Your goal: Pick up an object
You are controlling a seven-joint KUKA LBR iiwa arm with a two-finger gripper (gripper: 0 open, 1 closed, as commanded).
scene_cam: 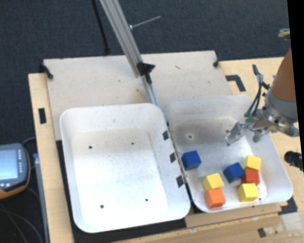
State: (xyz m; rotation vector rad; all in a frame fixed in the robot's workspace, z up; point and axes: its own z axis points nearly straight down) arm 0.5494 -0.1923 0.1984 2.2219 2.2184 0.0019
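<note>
Several small cubes lie in the front part of the right bin [204, 113]. A blue cube [191, 159] sits alone near the bin's left wall. Closer to the front edge are a yellow cube [213, 181] and an orange cube [215, 197]. To their right a second blue cube [233, 172], a yellow cube [253, 162], a red cube [251, 176] and another yellow cube [248, 192] are clustered together. My gripper [245, 135] hangs over the right bin's right-hand side, just behind that cluster. It is open and there is nothing between its fingers.
The left bin [73, 168] lies beside the right one, and they share a raised divider [172, 153]. A slanted metal pole [125, 35] rises from the back of the bench. A grey device [4, 164] sits off the bench at the left.
</note>
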